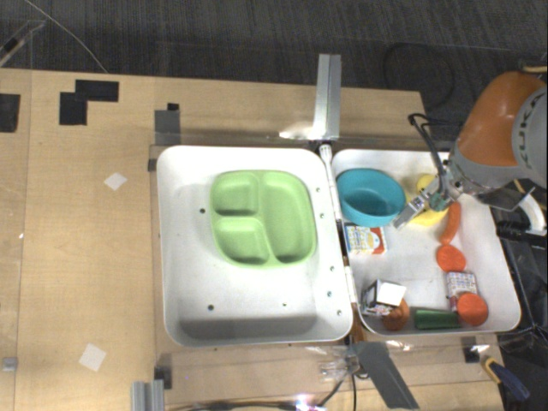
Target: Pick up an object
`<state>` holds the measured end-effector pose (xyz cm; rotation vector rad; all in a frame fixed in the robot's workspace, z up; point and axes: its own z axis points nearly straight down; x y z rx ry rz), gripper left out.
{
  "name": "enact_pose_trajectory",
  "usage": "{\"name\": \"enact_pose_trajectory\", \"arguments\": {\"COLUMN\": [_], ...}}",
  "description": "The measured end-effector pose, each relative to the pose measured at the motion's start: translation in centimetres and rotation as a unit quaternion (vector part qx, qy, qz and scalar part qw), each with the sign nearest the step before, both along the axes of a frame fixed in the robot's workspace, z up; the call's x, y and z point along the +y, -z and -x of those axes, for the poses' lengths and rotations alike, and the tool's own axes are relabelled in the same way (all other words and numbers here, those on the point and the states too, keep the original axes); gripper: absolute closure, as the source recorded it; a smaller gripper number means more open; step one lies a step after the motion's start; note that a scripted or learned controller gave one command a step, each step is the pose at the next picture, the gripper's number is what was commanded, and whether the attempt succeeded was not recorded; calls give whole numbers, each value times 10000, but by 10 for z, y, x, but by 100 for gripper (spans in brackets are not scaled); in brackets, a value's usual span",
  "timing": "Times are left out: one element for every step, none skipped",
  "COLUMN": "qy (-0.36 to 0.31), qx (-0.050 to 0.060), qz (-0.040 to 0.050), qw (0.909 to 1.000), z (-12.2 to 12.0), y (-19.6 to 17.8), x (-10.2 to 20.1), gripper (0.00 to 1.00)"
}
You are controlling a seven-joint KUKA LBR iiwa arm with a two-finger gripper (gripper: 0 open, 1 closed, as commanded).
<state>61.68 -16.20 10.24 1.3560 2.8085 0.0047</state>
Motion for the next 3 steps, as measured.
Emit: {"name": "enact_pose_trajectory", "arguments": {"qy": [621,585,1206], "qx": [51,-7,-5], "qz": [-39,-24,-54], "qw": [9981,9983,9927], "z": [20,17,44], "y": [14,-1,-134], "x": [-2,-2,48], "gripper": [0,100,100]}}
